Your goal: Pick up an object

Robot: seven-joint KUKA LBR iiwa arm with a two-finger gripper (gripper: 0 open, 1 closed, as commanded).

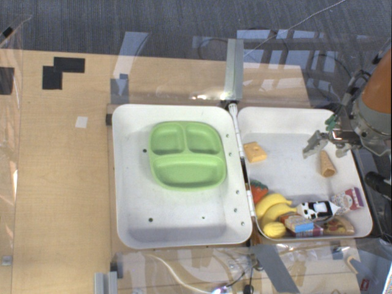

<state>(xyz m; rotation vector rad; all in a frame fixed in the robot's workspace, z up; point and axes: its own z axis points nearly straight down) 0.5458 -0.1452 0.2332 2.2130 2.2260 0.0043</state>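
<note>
We keep our open tool point(329, 143) centred over the ice-cream cone point(327, 163), lowering straight before closing.

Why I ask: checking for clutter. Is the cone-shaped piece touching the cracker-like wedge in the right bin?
Apart. The camera view shows bare white bin floor between the cone and the wedge.

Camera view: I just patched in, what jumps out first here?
The green divided plate lies alone in the left bin. The right bin holds bananas and other toy food heaped along its near edge. The tool hangs at that bin's far right, just above a cone.
</note>
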